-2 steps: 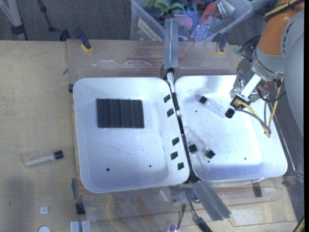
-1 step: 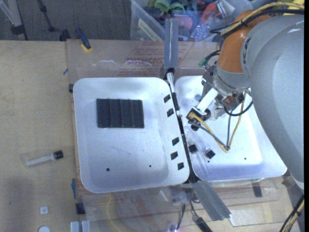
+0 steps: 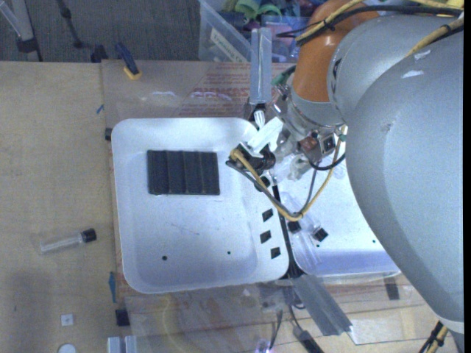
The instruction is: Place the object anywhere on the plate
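Small black block (image 3: 320,234) lies in the right bin (image 3: 346,257), just right of the frame's centre, well apart from the black ribbed plate (image 3: 184,173) in the left bin (image 3: 184,234). The gripper (image 3: 288,169) hangs above and left of the block, near the bins' shared edge. I cannot tell whether it is open or closed.

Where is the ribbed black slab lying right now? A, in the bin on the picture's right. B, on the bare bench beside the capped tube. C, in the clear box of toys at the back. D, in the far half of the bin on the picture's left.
D: the ribbed black slab lies flat on the floor of the left-hand bin, in its far half.
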Available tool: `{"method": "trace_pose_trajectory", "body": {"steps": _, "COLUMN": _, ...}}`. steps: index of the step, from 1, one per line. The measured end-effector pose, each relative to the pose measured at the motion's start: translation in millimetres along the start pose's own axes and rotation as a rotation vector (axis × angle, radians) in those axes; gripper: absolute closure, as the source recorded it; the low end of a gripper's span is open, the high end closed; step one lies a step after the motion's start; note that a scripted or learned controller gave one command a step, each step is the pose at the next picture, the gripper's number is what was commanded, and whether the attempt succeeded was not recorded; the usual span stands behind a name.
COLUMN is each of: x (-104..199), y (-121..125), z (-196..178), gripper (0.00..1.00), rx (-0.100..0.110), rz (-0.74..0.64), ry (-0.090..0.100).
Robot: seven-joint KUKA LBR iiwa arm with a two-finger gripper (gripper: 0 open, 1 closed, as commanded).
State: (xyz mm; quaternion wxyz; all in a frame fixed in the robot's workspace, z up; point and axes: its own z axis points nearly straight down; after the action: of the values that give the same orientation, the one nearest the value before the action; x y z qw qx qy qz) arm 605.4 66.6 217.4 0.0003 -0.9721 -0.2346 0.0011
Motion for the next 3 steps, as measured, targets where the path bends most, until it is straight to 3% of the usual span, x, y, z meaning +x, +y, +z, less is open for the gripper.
{"method": "trace_pose_trajectory", "body": {"steps": 1, "x": 39, "y": -91, "z": 27, "gripper": 1.0, "rx": -0.001, "rz": 0.186, "ry": 0.003}}
{"method": "trace_pose_trajectory", "body": {"steps": 2, "x": 106, "y": -94, "z": 109, "gripper": 1.0, "rx": -0.001, "rz": 0.219, "ry": 0.003}}
{"method": "trace_pose_trajectory", "body": {"steps": 3, "x": 111, "y": -105, "z": 9, "gripper": 1.0, "rx": -0.002, "rz": 0.058, "ry": 0.003}}
